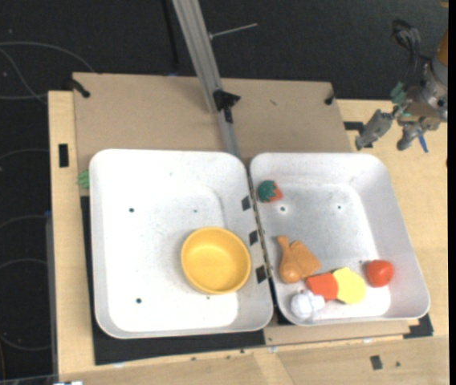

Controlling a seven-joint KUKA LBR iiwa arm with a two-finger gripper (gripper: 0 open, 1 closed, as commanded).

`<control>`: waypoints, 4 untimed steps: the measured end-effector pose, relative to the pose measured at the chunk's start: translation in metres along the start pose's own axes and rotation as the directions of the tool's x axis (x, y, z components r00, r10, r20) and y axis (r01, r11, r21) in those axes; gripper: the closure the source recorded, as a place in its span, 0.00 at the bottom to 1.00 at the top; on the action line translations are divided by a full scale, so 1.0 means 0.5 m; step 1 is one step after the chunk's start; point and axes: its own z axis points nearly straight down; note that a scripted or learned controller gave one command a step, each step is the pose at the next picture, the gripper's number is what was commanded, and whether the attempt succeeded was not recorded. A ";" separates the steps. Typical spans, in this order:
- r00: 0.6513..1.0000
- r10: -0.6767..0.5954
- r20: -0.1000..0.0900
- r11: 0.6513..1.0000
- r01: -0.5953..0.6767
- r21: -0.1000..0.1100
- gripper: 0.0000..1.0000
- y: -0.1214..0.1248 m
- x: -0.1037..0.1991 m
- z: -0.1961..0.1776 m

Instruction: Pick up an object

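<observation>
Camera view: gripper point(391, 132) hung over bench beyond right bin's point(388, 183) far right corner, fingers spread wide, holding nothing. Yellow bowl point(215, 260) sat at left bin's point(124, 183) near right edge.

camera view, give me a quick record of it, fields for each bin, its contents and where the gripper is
left bin: yellow bowl, near the right wall, toward the front
right bin: six small things
right bin, back left: green and red ball, alone
right bin, front: orange pear-shaped toy, red-orange block, yellow piece, white piece, clustered together
right bin, front right: red ball, slightly apart from the cluster
gripper: above the bench past the right bin's back right corner, open, holding nothing
</observation>
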 end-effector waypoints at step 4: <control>1.000 -0.002 0.001 1.000 0.002 0.004 0.00 0.019 0.028 0.279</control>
